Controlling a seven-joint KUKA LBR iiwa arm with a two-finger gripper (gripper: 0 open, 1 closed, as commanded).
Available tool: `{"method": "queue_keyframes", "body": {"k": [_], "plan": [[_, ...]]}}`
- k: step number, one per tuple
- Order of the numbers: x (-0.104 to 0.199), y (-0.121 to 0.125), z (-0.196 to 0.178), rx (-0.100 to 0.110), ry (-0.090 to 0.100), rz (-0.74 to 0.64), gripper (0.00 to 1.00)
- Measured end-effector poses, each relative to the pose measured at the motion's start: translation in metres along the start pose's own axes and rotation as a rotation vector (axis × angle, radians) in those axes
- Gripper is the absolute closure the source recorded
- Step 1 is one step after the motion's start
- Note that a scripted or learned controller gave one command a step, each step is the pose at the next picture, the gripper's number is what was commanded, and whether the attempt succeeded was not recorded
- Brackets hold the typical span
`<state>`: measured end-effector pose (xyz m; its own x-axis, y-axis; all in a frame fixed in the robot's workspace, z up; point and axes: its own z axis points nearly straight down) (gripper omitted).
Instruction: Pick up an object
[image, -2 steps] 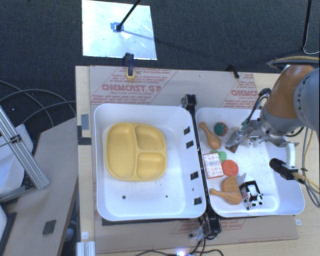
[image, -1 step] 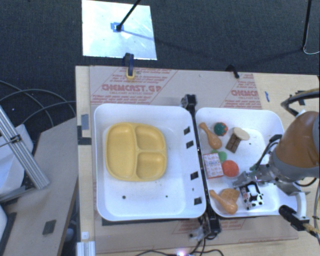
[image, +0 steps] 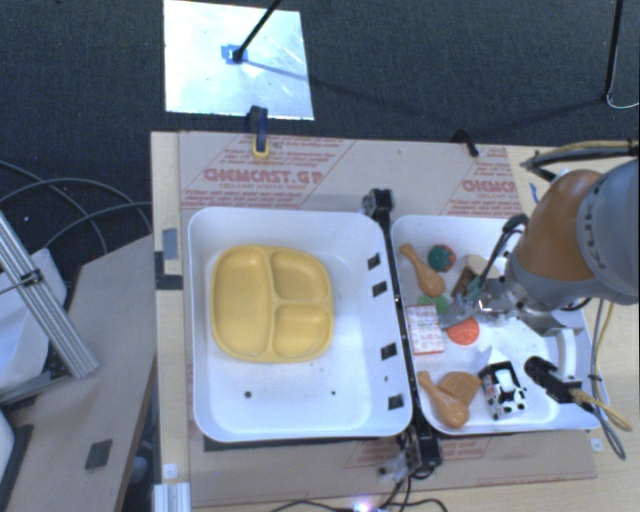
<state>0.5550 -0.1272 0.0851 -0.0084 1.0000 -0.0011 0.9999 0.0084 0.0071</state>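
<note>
Camera view gives us the bench from above, and we take the right bin (image: 575, 415) as our landmark. Just beside it on the left lies the left bin (image: 300, 420), bearing a yellow divided tray (image: 272, 303). Behind both bins, the cardboard sheet (image: 330, 170) carries red print; we read "CHEMCAST GP" on it, the rest too small to tell. Inside the right bin we see a small card with red print (image: 424, 329), unreadable, an orange-red disc (image: 463, 334), a ball in green and orange (image: 441, 257), two tan drumstick shapes (image: 422, 271) (image: 448, 394) and a black-and-white toy (image: 504, 391). The gripper (image: 470, 305) sits low over this bin, near the disc and the card; whether it is spread or closed we cannot tell
</note>
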Motion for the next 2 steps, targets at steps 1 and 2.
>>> {"method": "queue_keyframes", "body": {"k": [1, 2], "plan": [[-0.014, 0.084, 0.000, 0.001, -0.001, 0.001, 0.00], [0.082, 0.117, -0.106, -0.006, 0.003, -0.004, 0.00]]}}
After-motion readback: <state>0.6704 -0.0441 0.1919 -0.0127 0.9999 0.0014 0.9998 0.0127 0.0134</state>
